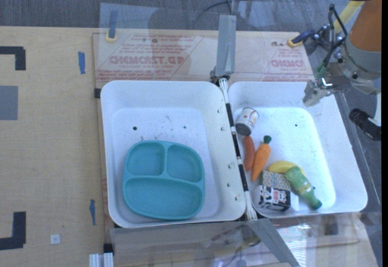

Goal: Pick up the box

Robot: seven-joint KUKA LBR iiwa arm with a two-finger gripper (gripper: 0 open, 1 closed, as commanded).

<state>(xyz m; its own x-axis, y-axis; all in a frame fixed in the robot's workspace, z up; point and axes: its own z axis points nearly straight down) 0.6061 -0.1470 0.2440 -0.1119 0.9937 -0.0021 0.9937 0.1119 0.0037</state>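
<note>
The box (274, 192) is small, black and white with a checkered side, and lies in the near left corner of the right bin (339, 138). A green bottle (302, 187) and a yellow banana (281, 167) lie right beside it. My gripper (314, 92) hangs over the far right rim of the right bin, well away from the box and above it in the view. The orange-banded arm (367, 29) reaches in from the upper right.
Two carrots (255, 155) and a small white can (246, 119) lie along the right bin's left wall. The left bin (115, 108) bears a teal divided plate (163, 179). Cables trail near the arm at the upper right.
</note>
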